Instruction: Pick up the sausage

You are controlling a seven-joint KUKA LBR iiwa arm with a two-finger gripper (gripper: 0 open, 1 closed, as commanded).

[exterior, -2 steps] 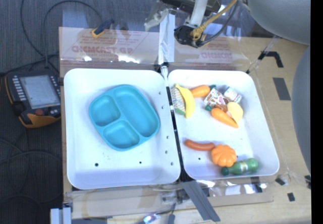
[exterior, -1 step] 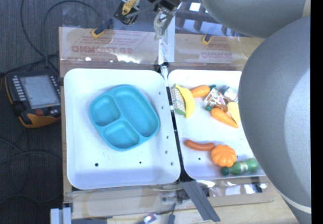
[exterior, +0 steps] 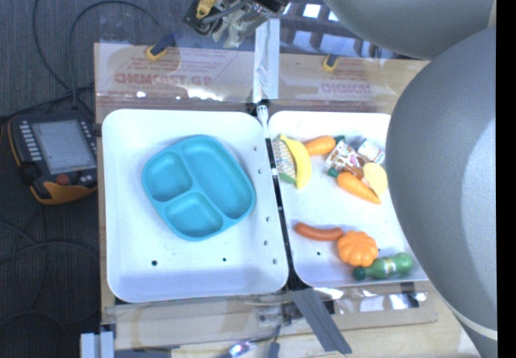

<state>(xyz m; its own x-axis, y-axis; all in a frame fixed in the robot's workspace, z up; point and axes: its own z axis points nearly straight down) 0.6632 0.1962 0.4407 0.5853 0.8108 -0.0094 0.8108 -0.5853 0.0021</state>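
Orange-red and slightly curved, the sausage (exterior: 318,231) lies flat on the floor of the right bin (exterior: 310,268), toward the 7 o'clock part of that bin. A small orange pumpkin (exterior: 357,248) sits just beside the sausage's right end, at its 4 o'clock, and a green vegetable (exterior: 387,267) lies past the pumpkin near the bin's front rim. Toward 12 o'clock from the sausage are a yellow banana (exterior: 297,163), a carrot (exterior: 356,186) and a small printed box (exterior: 344,158). The left bin (exterior: 129,268) holds a blue divided plate (exterior: 198,186). The hand (exterior: 234,6) hangs well apart from the sausage, beyond the bins' far edge at 12 o'clock; whether it is open or closed I cannot tell.
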